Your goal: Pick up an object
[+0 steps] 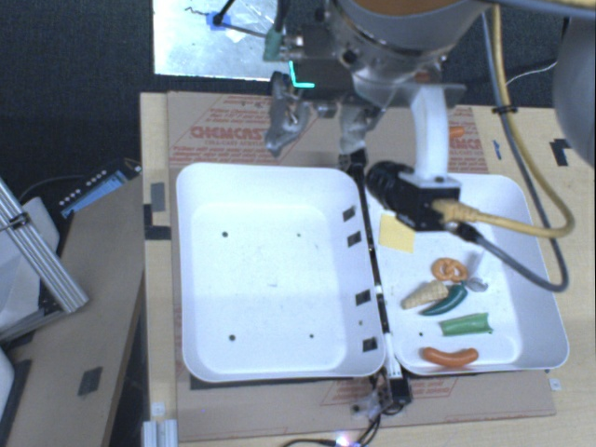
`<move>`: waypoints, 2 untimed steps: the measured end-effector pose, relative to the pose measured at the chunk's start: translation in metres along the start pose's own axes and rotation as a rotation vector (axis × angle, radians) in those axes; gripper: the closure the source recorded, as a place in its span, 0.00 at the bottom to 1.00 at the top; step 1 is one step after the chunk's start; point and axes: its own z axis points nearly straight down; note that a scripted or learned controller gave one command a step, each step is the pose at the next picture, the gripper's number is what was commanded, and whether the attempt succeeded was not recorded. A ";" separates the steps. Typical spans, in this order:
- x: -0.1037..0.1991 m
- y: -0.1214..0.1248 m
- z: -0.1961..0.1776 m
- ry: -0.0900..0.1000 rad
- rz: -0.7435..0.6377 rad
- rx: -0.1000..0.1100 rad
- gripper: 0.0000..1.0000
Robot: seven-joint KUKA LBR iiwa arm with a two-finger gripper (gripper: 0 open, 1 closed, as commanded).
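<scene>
The gripper (317,130) is seen raised above the far edge of the left bin (270,277), fingers spread apart, nothing held between them. In the right bin (531,277) are found a cheese slice (398,234), pretzel (449,269), corn cob (424,295), green pepper (465,324) and sausage (449,356).

The arm (400,17) is a broad grey cylinder with an orange band showing along its upper part. Below it sits a silvery metal wrist block, with a small cyan light glowing on a dark panel at its left. Two metallic fingers (284,124) hang beneath. A white bracket (430,142) carries a black boxy module (410,196). A yellow cable (507,223) and a grey cable (521,266) run off it.
</scene>
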 end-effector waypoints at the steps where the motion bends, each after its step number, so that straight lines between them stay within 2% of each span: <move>1: 0.000 0.000 -0.012 0.001 -0.003 -0.003 1.00; 2: 0.000 0.000 -0.011 0.001 -0.005 -0.001 0.00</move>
